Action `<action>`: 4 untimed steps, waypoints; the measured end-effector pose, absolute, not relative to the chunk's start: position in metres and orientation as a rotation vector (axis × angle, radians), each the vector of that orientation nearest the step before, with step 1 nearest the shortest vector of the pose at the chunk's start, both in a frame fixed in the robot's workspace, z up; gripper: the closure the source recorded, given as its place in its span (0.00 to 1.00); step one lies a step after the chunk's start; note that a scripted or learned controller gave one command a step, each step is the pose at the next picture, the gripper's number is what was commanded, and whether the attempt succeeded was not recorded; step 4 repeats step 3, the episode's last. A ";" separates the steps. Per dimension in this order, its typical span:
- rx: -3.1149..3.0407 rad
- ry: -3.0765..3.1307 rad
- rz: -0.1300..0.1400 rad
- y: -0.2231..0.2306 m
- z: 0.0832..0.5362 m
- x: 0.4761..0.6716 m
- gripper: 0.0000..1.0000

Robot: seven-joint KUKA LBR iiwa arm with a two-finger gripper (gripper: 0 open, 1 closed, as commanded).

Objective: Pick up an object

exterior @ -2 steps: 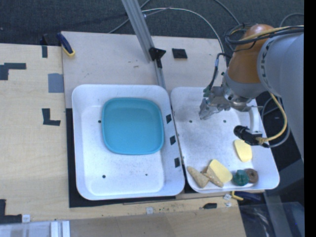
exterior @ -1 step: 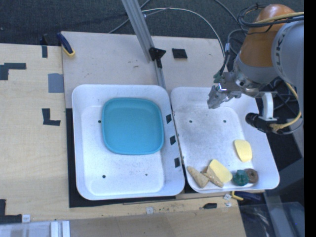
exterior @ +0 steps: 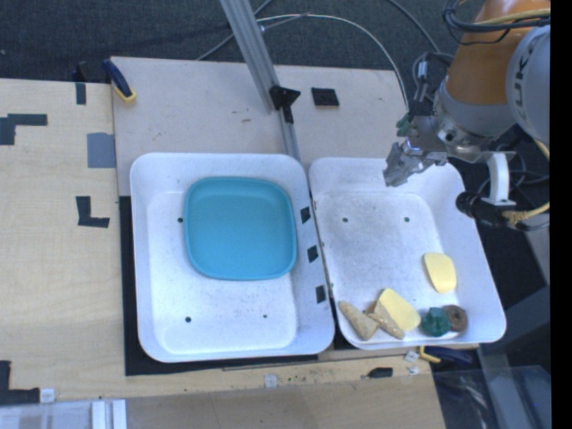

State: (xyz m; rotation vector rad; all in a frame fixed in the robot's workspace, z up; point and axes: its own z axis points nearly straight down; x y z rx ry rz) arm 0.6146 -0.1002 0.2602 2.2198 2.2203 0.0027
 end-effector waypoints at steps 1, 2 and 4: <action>2.218 2.227 0.000 -0.045 0.247 0.615 1.00; 2.217 2.227 0.000 0.010 0.243 0.598 1.00; 2.218 2.227 -0.001 0.059 0.229 0.591 1.00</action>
